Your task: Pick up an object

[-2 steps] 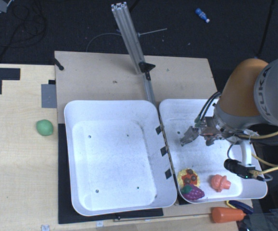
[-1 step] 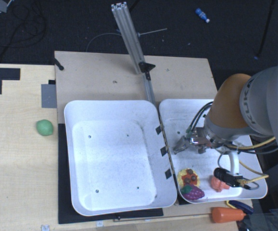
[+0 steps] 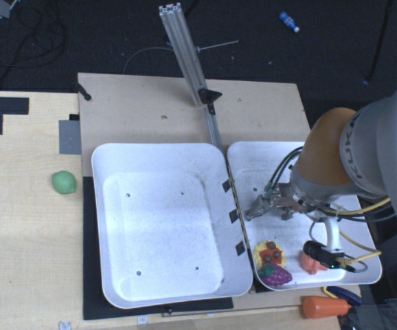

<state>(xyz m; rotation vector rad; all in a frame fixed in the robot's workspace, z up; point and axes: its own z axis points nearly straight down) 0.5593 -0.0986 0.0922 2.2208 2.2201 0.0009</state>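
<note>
The grey arm (image 3: pixel 363 153) with its orange band reaches in from the right over the right bin (image 3: pixel 253 160), beside the left bin (image 3: pixel 116 163), and its gripper (image 3: pixel 267 207) hangs low over the right bin's middle; whether its grip is apart or together I cannot tell. Toward that bin's near edge lie a yellow-and-red toy (image 3: pixel 268 252), touching a purple object (image 3: pixel 276 276), and an orange-red piece (image 3: pixel 311 262) just beside a black part. A green ball (image 3: pixel 64 182) rests on the bench, well left of both bins.
</note>
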